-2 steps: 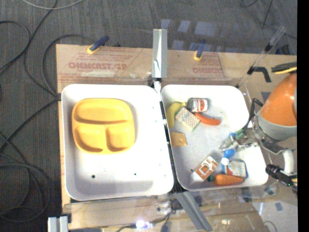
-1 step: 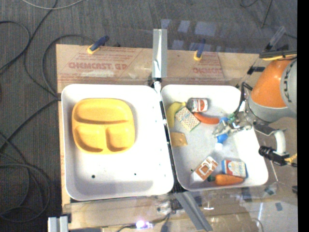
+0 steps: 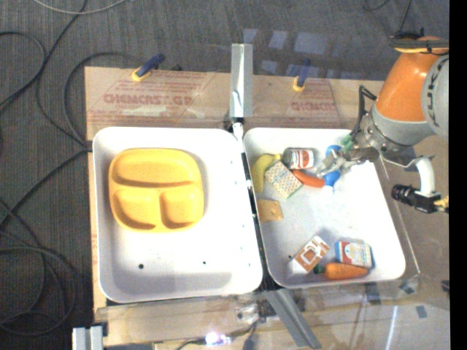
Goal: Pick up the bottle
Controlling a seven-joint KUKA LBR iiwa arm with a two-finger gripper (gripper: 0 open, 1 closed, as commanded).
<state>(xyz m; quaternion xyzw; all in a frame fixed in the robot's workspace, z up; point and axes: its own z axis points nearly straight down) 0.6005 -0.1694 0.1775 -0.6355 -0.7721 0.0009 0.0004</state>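
A slanted overhead view of a table (image 3: 109, 100) lined with brown cardboard, carrying two shallow white bins side by side, their inner rims touching down the middle.

The left bin (image 3: 175, 268) holds a yellow compartment tray (image 3: 157, 188) in its far left part. Open white floor surrounds the tray, widest along the near and right sides.

The right bin (image 3: 390, 224) is more crowded. At its far left, a yellow banana (image 3: 260, 170) lies against the inner wall, with a checkered packet (image 3: 283, 179) just beside it and a small tan square (image 3: 270, 210) nearer. A red and white can (image 3: 299, 157) lies on its side near the far rim. An orange carrot-like piece (image 3: 310, 179) lies just nearer than the can.

The bottle (image 3: 333, 165), blue and small, sits in the far right part of this bin, right of the can. The claw (image 3: 343, 159) is down at it, reaching in from the right below the arm's orange band (image 3: 408, 86). How far the claw is open, and whether it has hold of anything, cannot be told at this size.

The middle of the right bin is bare. In the near right corner lie a brown and white carton (image 3: 312, 254), a small red and blue box (image 3: 354, 253) and an orange carrot (image 3: 344, 271).

Dark carpet (image 3: 73, 42) with loose cables surrounds the table.
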